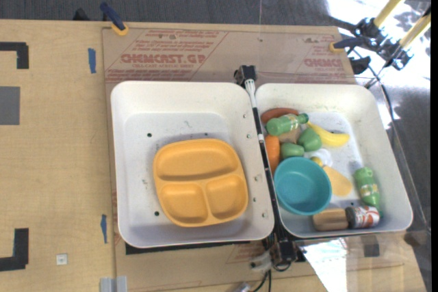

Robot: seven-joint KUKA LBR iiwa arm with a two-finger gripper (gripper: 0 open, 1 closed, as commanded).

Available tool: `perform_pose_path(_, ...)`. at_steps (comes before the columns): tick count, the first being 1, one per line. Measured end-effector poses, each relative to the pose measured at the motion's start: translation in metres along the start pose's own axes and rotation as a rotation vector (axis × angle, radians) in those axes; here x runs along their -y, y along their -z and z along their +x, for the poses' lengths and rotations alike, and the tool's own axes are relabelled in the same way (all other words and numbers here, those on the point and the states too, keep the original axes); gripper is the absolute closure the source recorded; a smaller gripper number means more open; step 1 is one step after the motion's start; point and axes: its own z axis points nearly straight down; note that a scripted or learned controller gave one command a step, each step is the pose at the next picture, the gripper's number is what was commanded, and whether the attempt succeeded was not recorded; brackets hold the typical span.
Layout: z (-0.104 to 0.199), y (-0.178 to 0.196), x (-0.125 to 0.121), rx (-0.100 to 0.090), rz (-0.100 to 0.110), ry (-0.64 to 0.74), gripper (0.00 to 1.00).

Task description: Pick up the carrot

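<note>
The carrot is a small orange piece lying against the left wall of the right bin. A teal bowl sits just below it and partly crowds it. A green bottle and a green vegetable lie right beside it.
The right bin also holds a banana, a sausage, a green pepper, a yellow piece, a green can and a brown bottle. The left bin holds an orange divided plate.
</note>
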Motion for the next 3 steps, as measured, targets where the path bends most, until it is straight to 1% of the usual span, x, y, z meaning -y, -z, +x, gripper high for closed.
perform_pose_path(1, -0.001, 0.012, 0.003, 0.000, 0.010, -0.002, 1.00)
perform_pose_path(2, -0.001, 0.012, 0.003, 0.001, 0.009, -0.002, 0.00)
perform_pose_path(3, -0.006, -0.001, -0.010, 0.002, -0.010, 0.618, 0.00)
